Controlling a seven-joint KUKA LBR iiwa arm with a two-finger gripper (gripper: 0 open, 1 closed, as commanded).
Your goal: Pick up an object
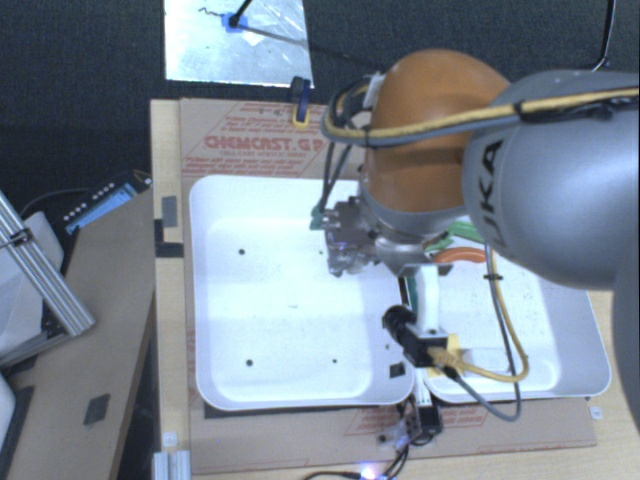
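Observation:
My gripper (343,253) hangs low over the right side of the left white bin (230,298), close to the wall shared with the right bin (560,358). Its metal body faces down and slightly left. The large grey and orange arm covers most of the right bin. Just right of the wrist, a green object (467,231) and an orange object (462,255) peek out from under the arm in the right bin; their shapes are mostly hidden. I see nothing gripped from this angle.
Both bins rest on a brown cardboard sheet (250,143). A shiny foil sheet (235,28) lies behind the bins. An aluminium rail (40,278) stands at the far left on the bench.

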